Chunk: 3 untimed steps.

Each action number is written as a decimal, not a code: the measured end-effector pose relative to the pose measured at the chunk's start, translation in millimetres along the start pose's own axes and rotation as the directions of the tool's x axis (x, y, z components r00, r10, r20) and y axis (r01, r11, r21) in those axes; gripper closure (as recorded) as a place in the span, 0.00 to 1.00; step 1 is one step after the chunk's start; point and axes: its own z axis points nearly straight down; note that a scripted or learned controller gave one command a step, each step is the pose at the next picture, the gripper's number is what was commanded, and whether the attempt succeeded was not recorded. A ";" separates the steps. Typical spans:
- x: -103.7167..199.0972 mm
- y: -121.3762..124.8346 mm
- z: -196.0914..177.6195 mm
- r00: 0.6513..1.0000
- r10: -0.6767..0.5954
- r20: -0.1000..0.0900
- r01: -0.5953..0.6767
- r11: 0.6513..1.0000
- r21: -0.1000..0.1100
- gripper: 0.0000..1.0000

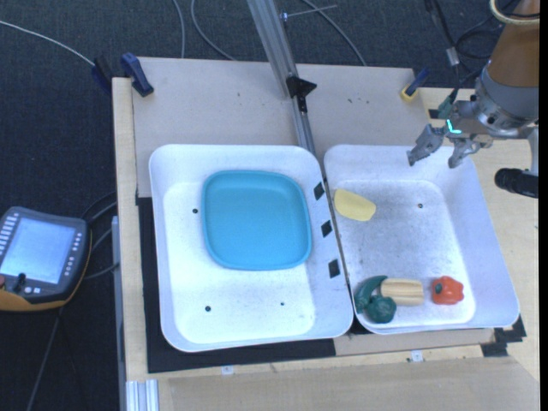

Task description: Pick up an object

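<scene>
My gripper [442, 151] hangs over the far right rim of the right bin [479, 221], its two fingers spread open with nothing between them. In that bin a pale yellow piece [354, 205] lies near the far left corner. Along the near edge sit a dark green vegetable [375, 300], a tan cylinder [402, 292] touching it, and a red pepper [446, 290]. All of these lie well below and to the left of the gripper.
The left bin [171, 229] holds a light blue square plate [257, 219]. A slanted metal pole [278, 41] comes down to the gap between the bins. A teach pendant [38, 255] lies off the bench at the left.
</scene>
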 end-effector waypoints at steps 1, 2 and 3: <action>0.0 0.0 0.1 1.000 0.000 0.000 0.000 1.000 0.000 0.00; -7.0 -5.1 58.1 1.000 0.001 -0.001 -0.001 1.000 0.004 0.00; -16.5 -6.0 114.1 1.000 0.001 -0.001 -0.001 1.000 0.005 0.00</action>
